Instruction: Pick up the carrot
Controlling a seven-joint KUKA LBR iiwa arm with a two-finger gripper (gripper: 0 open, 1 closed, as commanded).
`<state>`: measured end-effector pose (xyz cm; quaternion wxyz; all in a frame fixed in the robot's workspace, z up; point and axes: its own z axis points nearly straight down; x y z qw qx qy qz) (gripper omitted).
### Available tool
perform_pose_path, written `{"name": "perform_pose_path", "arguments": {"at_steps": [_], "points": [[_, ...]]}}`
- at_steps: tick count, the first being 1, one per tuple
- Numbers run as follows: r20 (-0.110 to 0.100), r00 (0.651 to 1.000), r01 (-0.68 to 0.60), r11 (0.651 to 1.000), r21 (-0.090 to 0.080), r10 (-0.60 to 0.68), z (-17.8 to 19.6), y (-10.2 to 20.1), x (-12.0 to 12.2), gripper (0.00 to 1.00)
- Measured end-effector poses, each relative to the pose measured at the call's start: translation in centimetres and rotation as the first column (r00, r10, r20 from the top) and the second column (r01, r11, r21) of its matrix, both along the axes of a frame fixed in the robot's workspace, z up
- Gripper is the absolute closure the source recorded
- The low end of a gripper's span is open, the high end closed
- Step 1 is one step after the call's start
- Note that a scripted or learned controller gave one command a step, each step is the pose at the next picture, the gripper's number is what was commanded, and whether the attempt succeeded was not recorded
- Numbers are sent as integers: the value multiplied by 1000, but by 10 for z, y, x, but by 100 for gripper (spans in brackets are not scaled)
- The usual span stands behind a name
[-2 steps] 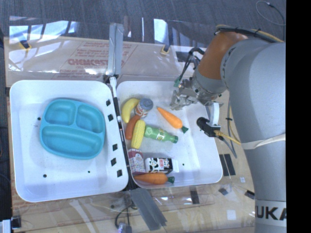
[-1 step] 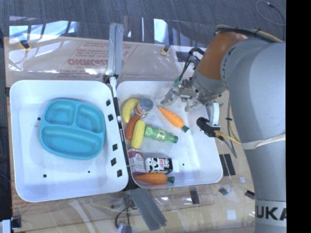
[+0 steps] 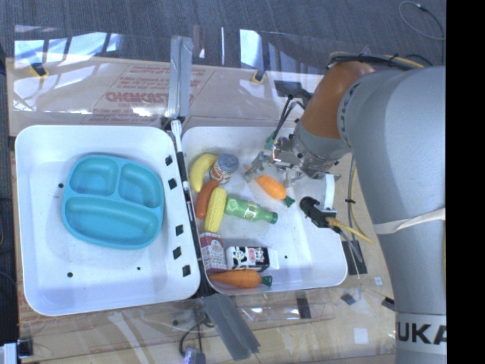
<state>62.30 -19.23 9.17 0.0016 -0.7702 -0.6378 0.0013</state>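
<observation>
The left bin holds a blue plate with three parts. It sits in the middle of that bin.

The right bin is full of toy food. At its 10 o'clock side lie a yellow banana and a small can, touching. Just under them, at 6 o'clock from the banana, is a corn cob. A green bottle lies on its side at 3 o'clock from the corn. At 6 o'clock from the bottle is a little milk carton.

There are two orange things with green ends. The long carrot lies flat against the bin's 6 o'clock wall, just under the carton. The small carrot lies at about 1 o'clock from the bin's middle, tilted, with its green end toward 4 o'clock.

The gripper hangs at 12 o'clock from the small carrot, very near it. I cannot tell if the claw is wide or narrow, or if it touches the carrot. The grey arm comes in from 3 o'clock.

I think the small carrot is the one to go for. It looks like a light, hard, smooth toy, so it may slip or roll. The best place to pinch it seems to be across its fat middle, not the thin tip.
</observation>
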Motion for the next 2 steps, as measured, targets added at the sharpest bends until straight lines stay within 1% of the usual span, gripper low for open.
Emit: {"name": "perform_pose_path", "arguments": {"at_steps": [1,2], "points": [[-2,1000,-4,1000,1,4,10,0,0,100],[1,998,60,998,-1,-60,102,46,-11,100]]}}
